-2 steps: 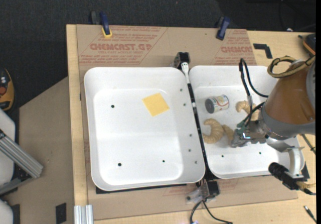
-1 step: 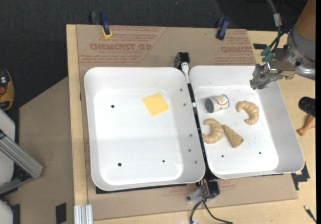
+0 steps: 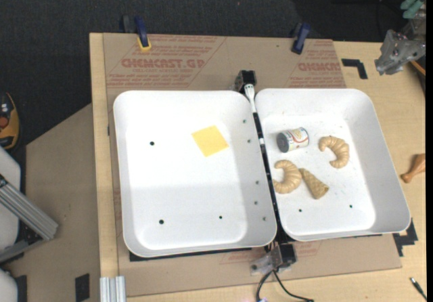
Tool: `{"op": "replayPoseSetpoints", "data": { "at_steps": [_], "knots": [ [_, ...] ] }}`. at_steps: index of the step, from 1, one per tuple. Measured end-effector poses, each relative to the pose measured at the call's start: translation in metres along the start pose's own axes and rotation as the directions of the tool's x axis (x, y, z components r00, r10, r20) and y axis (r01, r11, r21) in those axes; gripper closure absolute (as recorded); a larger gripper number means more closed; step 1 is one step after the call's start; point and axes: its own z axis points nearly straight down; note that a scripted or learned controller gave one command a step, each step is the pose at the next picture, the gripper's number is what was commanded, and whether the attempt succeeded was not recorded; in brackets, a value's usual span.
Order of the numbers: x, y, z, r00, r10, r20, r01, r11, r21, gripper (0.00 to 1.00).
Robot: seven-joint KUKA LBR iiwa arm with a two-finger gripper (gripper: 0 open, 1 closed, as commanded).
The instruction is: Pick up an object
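Four items [image 3: 293,139] in right bin [image 3: 358,182], yellow square [image 3: 210,140] in left bin [image 3: 176,206]; gripper [image 3: 399,51] state unclear.

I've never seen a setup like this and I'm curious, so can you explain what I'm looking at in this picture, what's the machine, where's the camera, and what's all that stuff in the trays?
This is one photo from a camera fixed above a workbench, looking down at a slant. Two shallow white bins sit side by side on a cardboard sheet clamped to the bench. The left bin holds a flat yellow square. The right bin holds a small can lying on its side, two croissant-shaped pieces, and a cone-shaped piece. The machine is a robot arm that reaches in from the right; its metal end shows at the upper right edge, well away from the bins. It is too small to tell how its jaws stand. Its job is to pick up an object, and none is lifted yet.
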Motion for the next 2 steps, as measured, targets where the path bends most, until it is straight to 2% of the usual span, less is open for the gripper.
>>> {"op": "replayPoseSetpoints", "data": {
  "at_steps": [1,2],
  "knots": [
    [0.105,-0.006,0.105,1.0,-0.007,-0.006,0.007,0.999,0.031,1.0],
    [0.137,0.016,-0.024,1.0,-0.002,-0.005,0.002,1.0,0.004,1.0]
  ]
}}
